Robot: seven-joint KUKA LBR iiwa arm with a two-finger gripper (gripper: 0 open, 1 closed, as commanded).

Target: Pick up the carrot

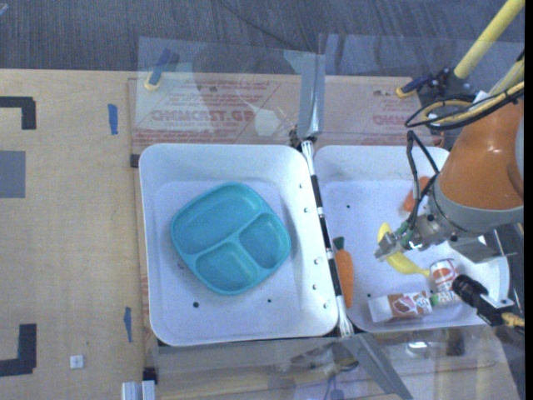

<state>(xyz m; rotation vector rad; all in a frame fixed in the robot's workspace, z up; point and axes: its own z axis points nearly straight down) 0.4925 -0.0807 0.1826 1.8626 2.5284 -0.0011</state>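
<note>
1. While the carrot [344,277] lies at the right bin's [366,182] left wall, the gripper [390,246] hangs near it.
2. Its fingers stand slightly apart, gripping nothing, beside a banana [405,263].

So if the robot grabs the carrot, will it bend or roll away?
The carrot looks like a smooth, solid toy, so it would probably stay stiff rather than bend. Its long, tapered, round shape suggests it could slip or roll if pinched off-centre. It lies against the right bin's left wall, which may stop it rolling that way but crowd the grip.
</note>
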